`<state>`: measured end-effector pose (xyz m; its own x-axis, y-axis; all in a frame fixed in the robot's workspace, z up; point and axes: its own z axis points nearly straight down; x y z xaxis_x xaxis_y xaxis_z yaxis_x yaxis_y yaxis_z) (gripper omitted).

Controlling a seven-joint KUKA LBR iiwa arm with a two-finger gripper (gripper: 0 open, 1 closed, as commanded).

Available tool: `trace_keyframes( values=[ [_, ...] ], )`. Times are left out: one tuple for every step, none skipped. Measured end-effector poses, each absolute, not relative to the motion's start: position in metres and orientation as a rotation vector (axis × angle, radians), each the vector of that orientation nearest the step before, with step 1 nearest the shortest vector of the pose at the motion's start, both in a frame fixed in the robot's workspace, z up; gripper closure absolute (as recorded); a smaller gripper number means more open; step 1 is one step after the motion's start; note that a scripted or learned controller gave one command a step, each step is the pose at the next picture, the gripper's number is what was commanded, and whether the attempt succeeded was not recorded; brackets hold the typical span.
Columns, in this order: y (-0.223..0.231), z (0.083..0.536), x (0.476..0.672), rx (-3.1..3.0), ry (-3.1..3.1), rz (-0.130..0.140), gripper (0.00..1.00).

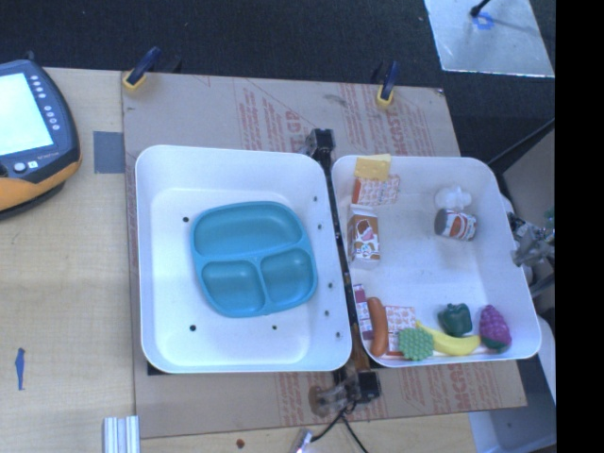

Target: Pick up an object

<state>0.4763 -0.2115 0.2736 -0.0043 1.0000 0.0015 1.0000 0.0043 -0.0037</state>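
Lying left of centre: shallow white plastic bin, carrying a teal three-compartment plastic plate in its middle. Sitting just beside it, right of centre: second shallow white bin, holding the pickable objects. Poking in at the right edge, over that bin's right rim: grey metal gripper, gripping nothing visible; jaw state impossible to tell. Lining the bin's left wall: printed red-and-white packets and, at the upper end, a yellow block. Lying along the lower wall: yellow toy banana, red sausage, purple grape bunch, dark green pepper.
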Motion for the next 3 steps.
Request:
trace_keyframes(
  values=[
    [-0.2118, 0.273, 0.4799, -2.215, -2.227, 0.002, 1.0],
    [-0.2118, 0.2736, 0.481, -2.216, -2.229, 0.002, 1.0],
    [-0.2114, 0.2734, 0.4763, -2.213, -2.225, 0.003, 1.0]
  ],
)
